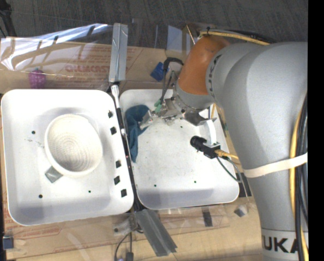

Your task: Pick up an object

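Overhead slanted view, near to far. Nearest the camera, lower right: grey arm [270,145] w/ a pale strap across its body and partial lettering at the bottom edge. Below the bins, metal brackets [156,232] lie on the table [69,230]. Left bin [20,200]: holds a white, ribbed, bowl-like object [73,144] approx. at centre, w/ a small grey piece [53,174] touching its lower-left edge. Right bin [183,194]: floor speckled; a blue cloth [133,125] is draped along the left wall, upper half. A black cylindrical fitting [203,145] w/ a cable sits above the bin's right side, apparently attached to the arm. Gripper [160,111] reaches into the upper part of the right bin, just beside the cloth's upper-right edge; a small green item [157,109] appears at its tip, but whether it is gripped, and whether the gripper is open or closed, cannot be told at this res. Behind it, the orange band [197,64] above the wrist. Far edge: cardboard [80,64] w/ red print, clear plastic film [53,42], a purple object [37,79] at left, a blue object [158,71] behind the right bin.
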